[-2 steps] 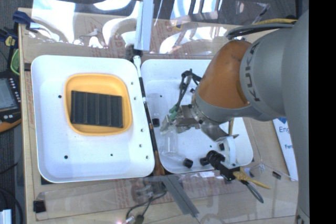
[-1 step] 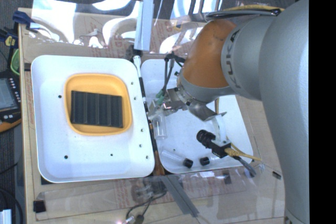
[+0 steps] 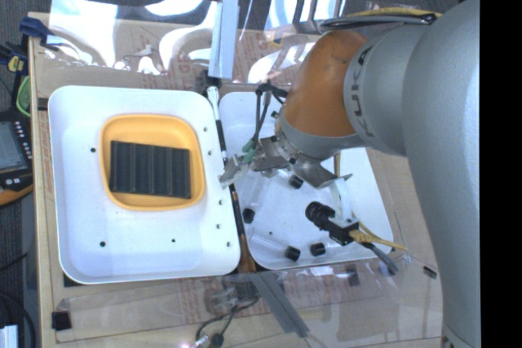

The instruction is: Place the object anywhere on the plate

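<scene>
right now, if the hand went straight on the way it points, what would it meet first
Probably the white floor of the right bin, close to its left wall: the hand points down there, though depth is hard to judge from this slant.

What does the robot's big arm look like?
The arm is fat, round and smooth, and mostly grey. Above the wrist it has a shiny orange band, and there are dark letters printed on the grey ring beside it. At its tip sits a gripper made of small silvery metal parts.
</scene>
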{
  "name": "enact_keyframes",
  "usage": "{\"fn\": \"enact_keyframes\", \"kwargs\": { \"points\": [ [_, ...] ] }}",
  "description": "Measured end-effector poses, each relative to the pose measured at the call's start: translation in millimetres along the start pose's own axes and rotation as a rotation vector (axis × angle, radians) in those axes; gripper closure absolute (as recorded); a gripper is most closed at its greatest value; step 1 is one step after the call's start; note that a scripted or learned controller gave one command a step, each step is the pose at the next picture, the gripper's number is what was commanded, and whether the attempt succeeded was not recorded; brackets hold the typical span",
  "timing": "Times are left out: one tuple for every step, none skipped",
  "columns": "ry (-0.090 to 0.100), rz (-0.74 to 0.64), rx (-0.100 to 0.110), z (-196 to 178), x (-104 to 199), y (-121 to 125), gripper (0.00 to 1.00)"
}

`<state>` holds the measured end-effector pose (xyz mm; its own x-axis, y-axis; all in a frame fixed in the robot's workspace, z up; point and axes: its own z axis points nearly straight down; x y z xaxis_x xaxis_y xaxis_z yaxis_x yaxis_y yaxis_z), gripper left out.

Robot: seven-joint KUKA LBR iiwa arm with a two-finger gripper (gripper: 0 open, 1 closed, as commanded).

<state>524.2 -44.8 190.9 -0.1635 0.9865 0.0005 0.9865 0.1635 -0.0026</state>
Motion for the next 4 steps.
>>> {"fn": "enact_keyframes", "kwargs": {
  "points": [
    [-0.002,-0.266,-0.002,-0.8,-45.4,38.9,0.0],
    [-0.002,-0.376,-0.001,8.5,-139.4,41.7,0.0],
    [-0.003,-0.144,0.001,99.9,-77.0,11.1,0.0],
    [-0.001,-0.126,-0.006,-3.4,-26.1,111.2,0.0]
  ]
}}
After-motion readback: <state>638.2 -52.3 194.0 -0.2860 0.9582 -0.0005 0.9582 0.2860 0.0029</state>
